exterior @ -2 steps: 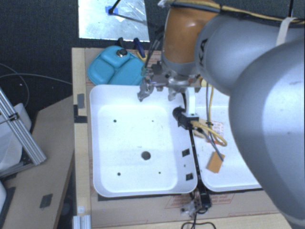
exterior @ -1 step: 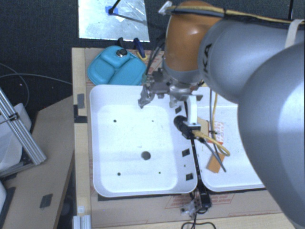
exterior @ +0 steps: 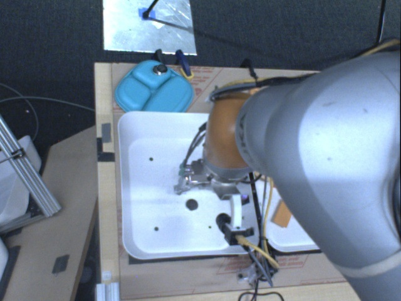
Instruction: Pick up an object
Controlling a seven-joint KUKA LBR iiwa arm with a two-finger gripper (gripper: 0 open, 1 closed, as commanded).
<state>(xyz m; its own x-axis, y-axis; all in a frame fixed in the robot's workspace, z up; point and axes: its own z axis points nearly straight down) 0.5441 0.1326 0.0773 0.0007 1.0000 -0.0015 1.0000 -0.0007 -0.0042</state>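
My gripper (exterior: pixel 186 184) hangs low over the middle of the left white bin (exterior: pixel 141 187), under the orange band of the arm (exterior: pixel 225 137). A small dark round thing (exterior: pixel 192 204) lies on the bin floor just below and slightly right of the gripper, apart from it. I see nothing held in the gripper. In the right bin (exterior: pixel 294 243), a brown flat piece (exterior: pixel 282 214) shows beside the arm, most of that bin being hidden behind the arm's grey bulk.
A blue lidded container (exterior: pixel 154 88) rests on the bench behind the left bin. Farther back a shiny metal sheet (exterior: pixel 149 17) lies on the dark floor. Cables (exterior: pixel 258 263) hang by the bins' front edge. Aluminium rails (exterior: pixel 25 174) stand at the left.
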